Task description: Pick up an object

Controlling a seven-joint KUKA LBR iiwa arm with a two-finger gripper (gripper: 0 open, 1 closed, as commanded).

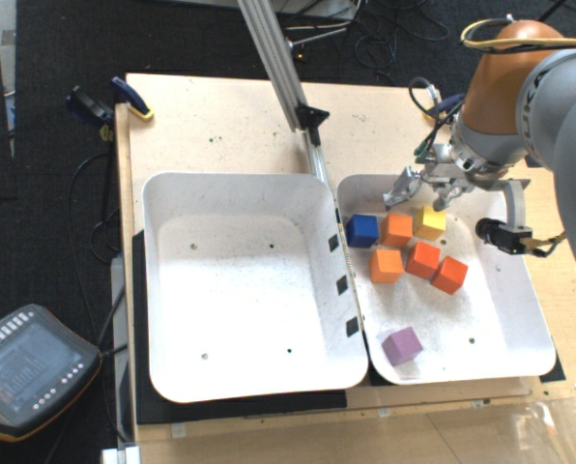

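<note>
In the right bin lie several small blocks: a blue cube, an orange cube, a yellow cube, another orange cube, two red-orange cubes, and a purple cube near the front. My gripper hangs over the back of the right bin, just above the yellow and orange cubes. Its two fingers are spread apart with nothing between them.
The left bin sits beside the right one. A slanted metal pole reaches down to the gap between the bins at the back. A blue and yellow clamp grips the bench's back left corner. A pendant lies off the bench at front left.
</note>
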